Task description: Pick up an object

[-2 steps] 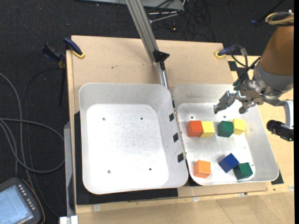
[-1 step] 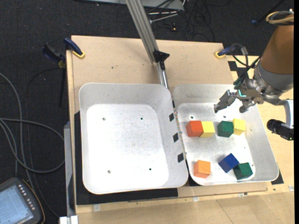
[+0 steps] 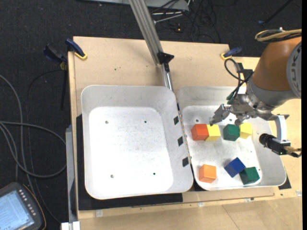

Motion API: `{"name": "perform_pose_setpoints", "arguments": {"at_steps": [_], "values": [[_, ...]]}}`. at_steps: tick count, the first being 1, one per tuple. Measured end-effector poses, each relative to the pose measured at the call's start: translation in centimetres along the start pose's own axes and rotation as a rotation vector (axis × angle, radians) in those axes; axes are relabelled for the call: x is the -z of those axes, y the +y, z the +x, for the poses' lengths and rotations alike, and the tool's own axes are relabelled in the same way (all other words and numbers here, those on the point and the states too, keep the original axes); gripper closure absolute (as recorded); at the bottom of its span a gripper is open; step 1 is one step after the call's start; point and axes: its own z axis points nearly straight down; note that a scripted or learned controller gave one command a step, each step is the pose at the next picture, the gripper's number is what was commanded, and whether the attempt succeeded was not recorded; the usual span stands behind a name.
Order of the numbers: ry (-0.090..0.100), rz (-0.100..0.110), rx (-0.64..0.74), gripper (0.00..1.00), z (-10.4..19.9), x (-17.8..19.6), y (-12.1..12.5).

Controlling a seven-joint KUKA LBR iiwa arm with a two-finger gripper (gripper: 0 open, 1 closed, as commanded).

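Note:
Several small blocks lie in the right bin. An orange block touches a yellow block; to their right sit a green block and a second yellow block. Nearer the front are another orange block, a blue block and a dark green block. My gripper hangs just above the yellow and green blocks in the back row, its fingers spread open with nothing between them.
The left bin lies beside the right one. A metal pole slants down from the top toward the bins' shared back edge. Clamps sit at the bench's back corners. Cables cross the floor at left.

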Motion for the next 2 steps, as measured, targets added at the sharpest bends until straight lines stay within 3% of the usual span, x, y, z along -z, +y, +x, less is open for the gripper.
{"name": "perform_pose_setpoints", "arguments": {"at_steps": [1, 2], "values": [[0.0, -0.001, 0.002, 0.0, 0.6, -5.1, 0.8], [-0.005, -0.029, 0.001, 0.0, 0.5, -7.2, 1.5]]}}
